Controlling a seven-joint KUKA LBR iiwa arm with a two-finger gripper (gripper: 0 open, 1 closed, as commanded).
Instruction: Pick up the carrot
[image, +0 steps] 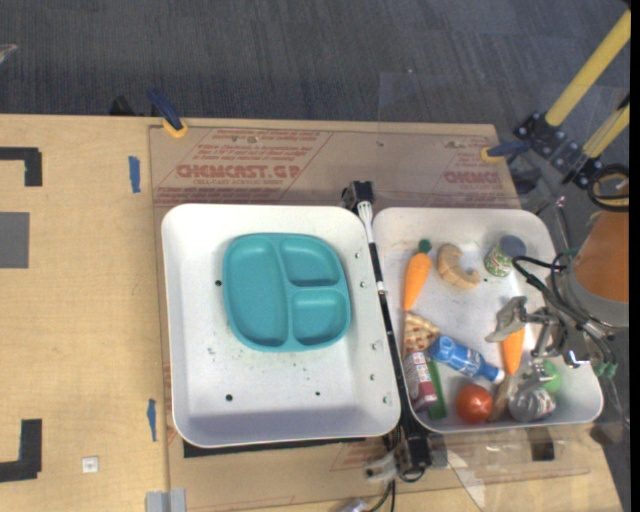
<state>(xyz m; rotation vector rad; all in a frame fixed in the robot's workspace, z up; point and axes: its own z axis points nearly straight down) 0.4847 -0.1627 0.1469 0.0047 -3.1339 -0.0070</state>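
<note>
Glossy white plastic bins (190, 330)

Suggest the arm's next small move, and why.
Probably carry the gripper leftward across the right bin to hover above the carrot, which lies by that bin's left wall, apart from the gripper. The orange piece beside the gripper is too unclear to name.

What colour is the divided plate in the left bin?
Teal, clearest in the camera view: divided plate.

Teal plate (287, 291), white bins (190, 330), orange green-topped carrot (415, 280), red tomato (475, 403).
</note>
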